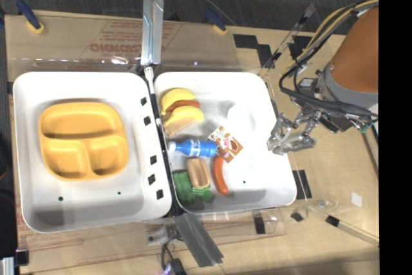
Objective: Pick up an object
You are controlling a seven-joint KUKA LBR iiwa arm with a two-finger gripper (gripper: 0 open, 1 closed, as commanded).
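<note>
Camera view shows the tool (291, 136), empty with fingers spread, at 3 o'clock of the right bin (273, 106), probably preparing to reach the toy food.

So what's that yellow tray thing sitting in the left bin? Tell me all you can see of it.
The yellow tray looks like a moulded plastic meal plate with rounded corners and a raised rim. It has three compartments: one long one across the far side and two smaller ones on the near side. It lies flat, right way up, slightly off square, on the floor of the left bin. Nothing rests in it, and only the bin touches it.
</note>
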